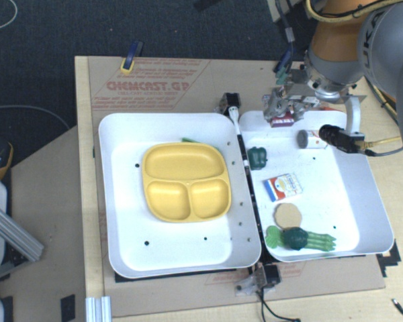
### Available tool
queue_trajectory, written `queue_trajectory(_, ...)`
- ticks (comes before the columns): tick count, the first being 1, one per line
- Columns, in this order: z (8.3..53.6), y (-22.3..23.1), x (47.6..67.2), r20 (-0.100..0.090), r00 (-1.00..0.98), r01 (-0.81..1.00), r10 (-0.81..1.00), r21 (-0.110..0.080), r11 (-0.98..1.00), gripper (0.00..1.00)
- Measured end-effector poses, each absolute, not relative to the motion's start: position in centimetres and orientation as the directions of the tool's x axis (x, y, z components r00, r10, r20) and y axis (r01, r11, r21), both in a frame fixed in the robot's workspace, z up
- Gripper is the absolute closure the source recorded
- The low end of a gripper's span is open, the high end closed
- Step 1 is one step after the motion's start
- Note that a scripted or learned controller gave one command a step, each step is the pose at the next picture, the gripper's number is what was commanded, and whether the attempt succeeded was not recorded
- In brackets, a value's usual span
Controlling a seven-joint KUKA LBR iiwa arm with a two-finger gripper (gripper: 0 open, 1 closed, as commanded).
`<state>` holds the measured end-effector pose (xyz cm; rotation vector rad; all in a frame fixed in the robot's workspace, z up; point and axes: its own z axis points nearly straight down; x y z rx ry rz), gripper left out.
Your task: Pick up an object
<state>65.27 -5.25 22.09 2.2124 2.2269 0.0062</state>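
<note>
Pick not done: pincer [282, 113] at far edge of right bin [363, 180], finger state unclear, nothing visibly held, card [283, 186], disc [288, 215] etc. untouched.

yellow divided tray [186, 181] lies in left bin [114, 200]; blue-yellow clamp [130, 57] beyond.

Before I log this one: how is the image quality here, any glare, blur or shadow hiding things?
In the camera view, lighting is even and soft; the two white bins read bright but not blown out. The yellow tray is crisp with faint sheen. The gripper is slightly soft and cluttered, so its fingers are hard to read. Shadows are weak.
</note>
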Motion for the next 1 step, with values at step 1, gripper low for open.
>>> queue_trajectory(1,22.2,-2.32,66.14,0.0,-0.004,1.0,1.0,0.004,0.004,1.0)
